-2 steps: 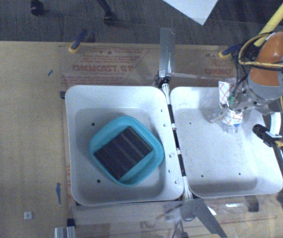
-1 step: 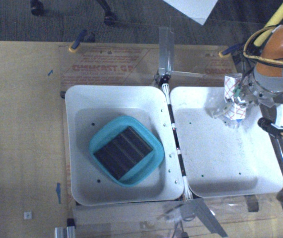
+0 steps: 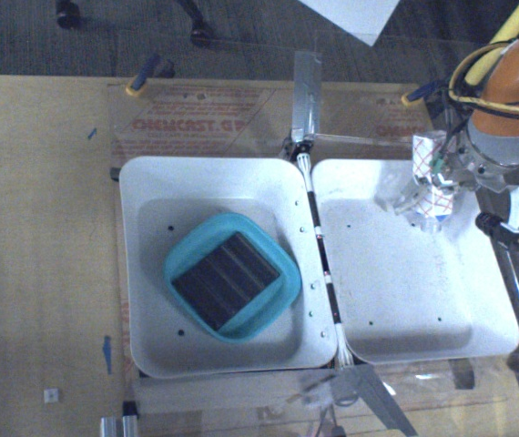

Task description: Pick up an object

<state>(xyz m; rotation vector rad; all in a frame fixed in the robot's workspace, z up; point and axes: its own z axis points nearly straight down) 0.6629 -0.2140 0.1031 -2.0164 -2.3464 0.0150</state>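
The bench [image 3: 41, 244] stretched wide and brown around me, with the two white bins side by side at its middle, their inner walls meeting at a seam that ran from top to bottom. The left bin [image 3: 150, 189] was largely taken up by a teal dish [image 3: 282, 271], square with rounded corners and turned like a diamond, one corner toward the seam; a dark ribbed block [image 3: 225, 279] lay in it, its ribs running on a slant from lower left to upper right. That dish sat just inside the bin's right wall, leaving a margin of bare floor at the left and top. The right bin [image 3: 405, 299] offered far more open floor across its middle and lower half. My arm [image 3: 510, 80] came in over its upper right corner. My gripper [image 3: 434, 185] hung over the upper right part of that bin, beside a white crumpled thing with red marks [image 3: 426, 173], whose long axis stood roughly upright in the view. Blur hid my jaws, so I could not tell how they stood, nor whether they touched it.
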